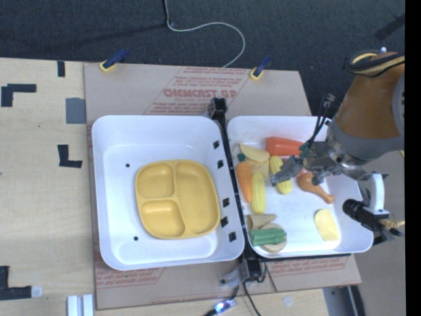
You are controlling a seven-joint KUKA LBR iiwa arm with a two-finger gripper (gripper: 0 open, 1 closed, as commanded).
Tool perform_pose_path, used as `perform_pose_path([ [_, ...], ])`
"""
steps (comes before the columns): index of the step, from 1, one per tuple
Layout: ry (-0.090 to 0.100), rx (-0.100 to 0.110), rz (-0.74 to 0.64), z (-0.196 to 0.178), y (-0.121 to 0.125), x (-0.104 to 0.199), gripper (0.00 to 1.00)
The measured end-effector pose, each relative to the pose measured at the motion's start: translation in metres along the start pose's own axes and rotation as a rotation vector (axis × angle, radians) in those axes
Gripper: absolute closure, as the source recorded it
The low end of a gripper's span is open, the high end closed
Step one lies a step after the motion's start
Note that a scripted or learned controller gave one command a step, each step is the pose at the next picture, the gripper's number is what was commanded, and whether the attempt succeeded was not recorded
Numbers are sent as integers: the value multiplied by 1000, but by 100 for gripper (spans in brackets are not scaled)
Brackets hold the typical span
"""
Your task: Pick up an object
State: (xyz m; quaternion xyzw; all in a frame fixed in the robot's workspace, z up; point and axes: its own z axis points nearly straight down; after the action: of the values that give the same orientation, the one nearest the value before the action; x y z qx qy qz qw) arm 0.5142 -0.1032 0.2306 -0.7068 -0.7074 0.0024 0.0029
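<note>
Gripper [290, 170] low over right bin [342, 243], fingertips lost among toy food [258, 193].

Red letters are printed on the brown cardboard sheet [197, 92] that lies under the two white bins. The big word seems to read "CHEMCAST GP". The smaller red lines around it are too blurred to be read.

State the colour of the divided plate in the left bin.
Yellow. The divided plate shows plainly in the camera view.
</note>
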Motion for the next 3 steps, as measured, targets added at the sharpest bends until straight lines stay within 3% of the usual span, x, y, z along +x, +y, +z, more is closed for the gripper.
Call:
perform_pose_path([
  [3,0,-2,-1,149,-16,2,0],
])
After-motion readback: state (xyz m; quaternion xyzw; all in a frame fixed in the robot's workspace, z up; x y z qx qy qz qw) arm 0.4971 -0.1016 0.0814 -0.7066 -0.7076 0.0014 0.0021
